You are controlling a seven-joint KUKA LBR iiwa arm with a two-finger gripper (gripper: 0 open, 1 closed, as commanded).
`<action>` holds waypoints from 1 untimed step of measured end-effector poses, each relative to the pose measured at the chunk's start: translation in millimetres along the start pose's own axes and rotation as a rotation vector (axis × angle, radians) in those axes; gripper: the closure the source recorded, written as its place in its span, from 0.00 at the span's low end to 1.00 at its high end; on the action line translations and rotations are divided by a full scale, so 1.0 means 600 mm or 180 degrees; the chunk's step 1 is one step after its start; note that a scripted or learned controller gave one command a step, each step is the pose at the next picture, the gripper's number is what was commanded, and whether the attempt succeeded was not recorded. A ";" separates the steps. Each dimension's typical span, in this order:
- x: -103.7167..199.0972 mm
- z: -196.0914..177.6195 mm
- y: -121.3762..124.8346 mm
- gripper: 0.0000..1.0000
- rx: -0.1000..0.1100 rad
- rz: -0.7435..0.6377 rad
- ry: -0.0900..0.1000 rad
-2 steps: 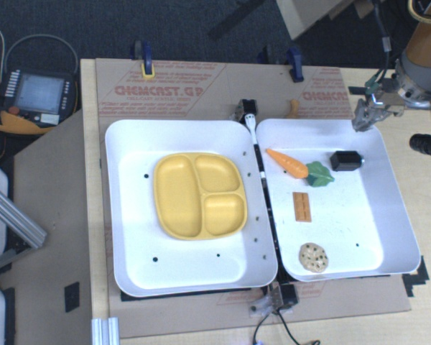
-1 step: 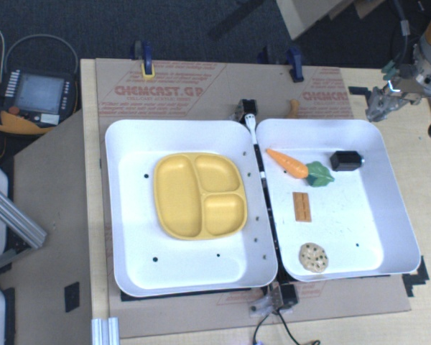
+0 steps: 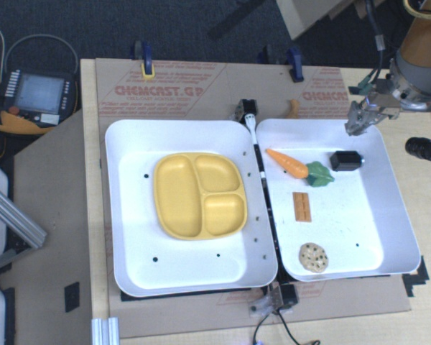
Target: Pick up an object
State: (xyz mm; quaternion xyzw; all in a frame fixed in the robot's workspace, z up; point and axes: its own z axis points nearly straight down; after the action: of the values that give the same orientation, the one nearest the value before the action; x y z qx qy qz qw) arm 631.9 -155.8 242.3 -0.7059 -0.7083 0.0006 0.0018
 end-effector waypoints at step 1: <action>0.072 -0.007 -0.025 1.00 -0.0002 -0.0001 0.0000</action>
State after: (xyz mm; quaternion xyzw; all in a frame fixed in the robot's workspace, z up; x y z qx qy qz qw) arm 617.0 -112.4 246.5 -0.7059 -0.7084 0.0004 0.0016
